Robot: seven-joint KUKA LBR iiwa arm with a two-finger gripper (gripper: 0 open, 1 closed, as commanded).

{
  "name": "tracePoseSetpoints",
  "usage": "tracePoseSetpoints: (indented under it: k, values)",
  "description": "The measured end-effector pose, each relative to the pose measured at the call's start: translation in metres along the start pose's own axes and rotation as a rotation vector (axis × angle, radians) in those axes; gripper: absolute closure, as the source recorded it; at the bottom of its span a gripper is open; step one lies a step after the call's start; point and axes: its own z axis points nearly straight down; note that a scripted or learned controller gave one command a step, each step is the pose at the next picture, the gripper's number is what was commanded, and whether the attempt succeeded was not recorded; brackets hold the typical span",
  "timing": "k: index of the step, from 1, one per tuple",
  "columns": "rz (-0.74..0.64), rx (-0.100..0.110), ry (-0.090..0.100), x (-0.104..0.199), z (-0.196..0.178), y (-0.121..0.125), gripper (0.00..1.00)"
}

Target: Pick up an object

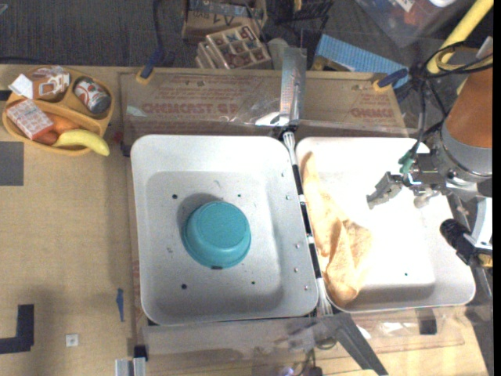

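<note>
1. The yellow cloth (338, 241) lies crumpled along the left wall of the right bin (438, 288), not grasped.
2. The teal bowl (218, 233) sits upside down in the left bin (156, 171).
3. The gripper (383, 190) hangs above the right bin's floor, beside the cloth; jaw state cannot be determined.
4. Judgement: nothing is lifted; descent, grasp and lift remain.

A tan wooden bench (63, 233) fills the lower part, with brown cardboard (203, 104) laid flat behind the bins. Beyond it lies dark grey carpet (78, 18) strewn with cables, a wooden crate (231, 44) and a blue box (348, 53).
</note>
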Motion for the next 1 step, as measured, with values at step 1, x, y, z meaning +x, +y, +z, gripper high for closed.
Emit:
tracePoseSetpoints:
  k: [1]
  values:
    - [0.068, 0.000, 0.000, 0.0149, 0.1417, -0.0010, 0.00]
